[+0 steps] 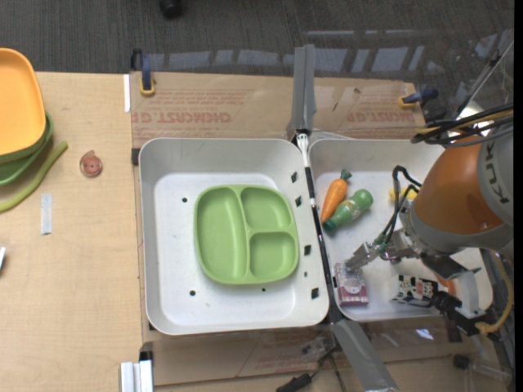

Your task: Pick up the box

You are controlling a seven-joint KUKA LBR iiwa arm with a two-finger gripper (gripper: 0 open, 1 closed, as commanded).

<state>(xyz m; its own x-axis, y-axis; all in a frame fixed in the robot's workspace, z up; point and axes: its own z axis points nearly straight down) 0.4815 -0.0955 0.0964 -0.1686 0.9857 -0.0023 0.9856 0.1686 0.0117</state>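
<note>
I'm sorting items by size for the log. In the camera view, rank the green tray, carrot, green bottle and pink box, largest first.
1. Green tray
2. Carrot and green bottle look about alike, so no ranking between them.
3. Pink box, roughly similar too, partly under the gripper.

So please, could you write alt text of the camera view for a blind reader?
A grey and orange robot arm's gripper hangs above a small pink box in the right white bin, near a toy carrot and a green bottle. The left bin holds a green divided plate.
</note>
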